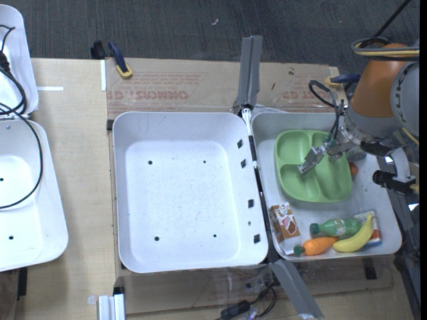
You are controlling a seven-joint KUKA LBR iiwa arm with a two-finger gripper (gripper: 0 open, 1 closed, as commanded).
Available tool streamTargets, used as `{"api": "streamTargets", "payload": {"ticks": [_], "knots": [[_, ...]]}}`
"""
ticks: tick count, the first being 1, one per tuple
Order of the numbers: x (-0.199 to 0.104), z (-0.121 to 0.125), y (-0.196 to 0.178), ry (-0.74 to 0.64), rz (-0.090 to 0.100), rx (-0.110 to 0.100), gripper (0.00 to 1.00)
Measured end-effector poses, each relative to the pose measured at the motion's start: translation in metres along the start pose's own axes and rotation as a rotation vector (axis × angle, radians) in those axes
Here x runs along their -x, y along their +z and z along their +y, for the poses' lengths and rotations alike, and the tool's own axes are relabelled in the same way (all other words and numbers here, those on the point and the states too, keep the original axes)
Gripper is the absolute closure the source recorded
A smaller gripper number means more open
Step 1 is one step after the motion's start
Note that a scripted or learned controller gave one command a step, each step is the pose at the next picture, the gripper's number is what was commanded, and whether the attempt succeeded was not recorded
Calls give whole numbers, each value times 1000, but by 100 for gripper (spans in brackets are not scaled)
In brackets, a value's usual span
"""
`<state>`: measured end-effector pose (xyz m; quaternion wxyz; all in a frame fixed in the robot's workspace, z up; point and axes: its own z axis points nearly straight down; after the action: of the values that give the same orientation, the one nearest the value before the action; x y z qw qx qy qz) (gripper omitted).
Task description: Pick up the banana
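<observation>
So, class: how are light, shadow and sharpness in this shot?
Camera view: even, soft light; the left bin shows faint shading inside its walls, no hard glare; the banana is sharp and well lit; the gripper over the green tray looks slightly blurred.

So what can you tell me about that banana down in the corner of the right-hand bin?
The banana is yellow, curved and unpeeled, with a smooth skin that could be plastic. It lies flat near the front right corner of the right bin, one tip pointing up toward the bin's right wall. A green bottle lies close along its upper left side, apparently touching it, and an orange carrot lies just left of its lower end. The gripper is apart from it, over the green divided tray.
</observation>
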<state>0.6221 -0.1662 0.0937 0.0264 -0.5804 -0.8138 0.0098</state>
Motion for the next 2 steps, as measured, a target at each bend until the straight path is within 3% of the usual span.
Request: {"api": "streamTargets", "payload": {"ticks": [1,2], "knots": [[-8,-2,-6,-5,31,-25,100],[-4,-1,-7,-2,20,-15,0]]}}
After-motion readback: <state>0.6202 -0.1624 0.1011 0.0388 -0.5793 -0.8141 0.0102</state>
